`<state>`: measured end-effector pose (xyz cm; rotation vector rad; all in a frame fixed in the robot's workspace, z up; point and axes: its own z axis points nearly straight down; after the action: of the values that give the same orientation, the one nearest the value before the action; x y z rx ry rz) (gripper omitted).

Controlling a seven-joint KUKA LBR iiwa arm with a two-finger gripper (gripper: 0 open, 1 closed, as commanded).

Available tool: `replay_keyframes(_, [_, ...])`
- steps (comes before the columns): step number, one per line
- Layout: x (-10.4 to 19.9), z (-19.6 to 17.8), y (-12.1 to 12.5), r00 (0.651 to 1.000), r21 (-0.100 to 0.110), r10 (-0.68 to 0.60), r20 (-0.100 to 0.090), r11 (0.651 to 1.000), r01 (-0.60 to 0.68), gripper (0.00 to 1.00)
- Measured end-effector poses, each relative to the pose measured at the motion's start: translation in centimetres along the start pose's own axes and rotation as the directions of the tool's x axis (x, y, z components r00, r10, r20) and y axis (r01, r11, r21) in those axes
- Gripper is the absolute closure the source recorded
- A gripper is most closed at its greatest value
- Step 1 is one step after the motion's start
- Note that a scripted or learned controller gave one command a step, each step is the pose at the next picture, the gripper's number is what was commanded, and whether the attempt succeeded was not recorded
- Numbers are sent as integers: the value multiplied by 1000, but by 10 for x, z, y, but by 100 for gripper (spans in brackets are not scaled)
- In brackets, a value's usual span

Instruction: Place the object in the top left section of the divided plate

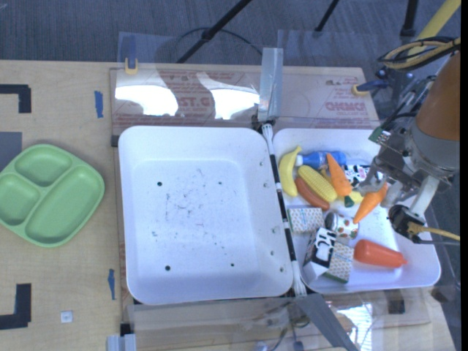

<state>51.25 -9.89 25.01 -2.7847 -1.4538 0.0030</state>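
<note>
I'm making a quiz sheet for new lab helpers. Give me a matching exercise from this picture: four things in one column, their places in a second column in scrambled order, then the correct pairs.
Things
1. green divided plate
2. banana
3. orange pepper
4. orange band of the arm

Places
A. left edge of the right bin, beside the corn
B. on the wooden bench, left of both bins
C. above the right bin's right side
D. near the front right corner of the right bin

Pairs: 1-B, 2-A, 3-D, 4-C
</note>
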Motion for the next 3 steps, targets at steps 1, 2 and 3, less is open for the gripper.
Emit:
replay_keyframes(1, [71,-56,23,999,0,37,0,999,-37,100])
replay_keyframes(2, [94,66,-33,993,3,-115,0,993,115,100])
replay_keyframes(3, [122,67,-126,981,3,-195,0,981,195,100])
